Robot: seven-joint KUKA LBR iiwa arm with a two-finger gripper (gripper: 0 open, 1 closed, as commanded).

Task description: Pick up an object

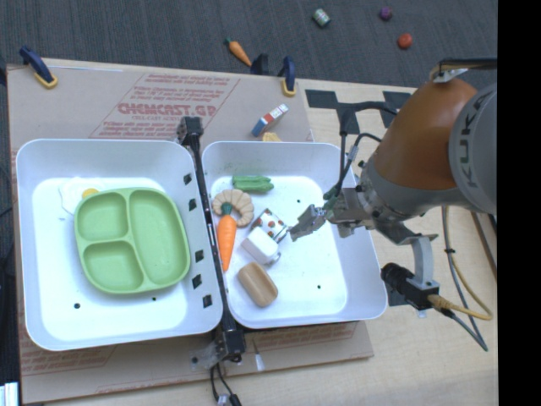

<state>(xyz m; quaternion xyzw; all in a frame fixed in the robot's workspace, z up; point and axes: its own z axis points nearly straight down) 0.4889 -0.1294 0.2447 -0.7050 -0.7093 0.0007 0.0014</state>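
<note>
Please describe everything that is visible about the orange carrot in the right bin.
The carrot is a small toy that looks like smooth plastic, orange with a short green top. It lies flat on the floor of the right bin, close to the left wall, its green end toward the far side and its tip toward the near side. Its top touches the tan croissant. The white block lies just to its right. The hand is apart from it.

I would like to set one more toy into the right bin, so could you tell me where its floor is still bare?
In the right bin, the floor is bare right of the bread roll, toward the front right corner, and along the back right beyond the green piece. The left half is crowded: croissant, carrot and white block, with the gripper beside it.
</note>
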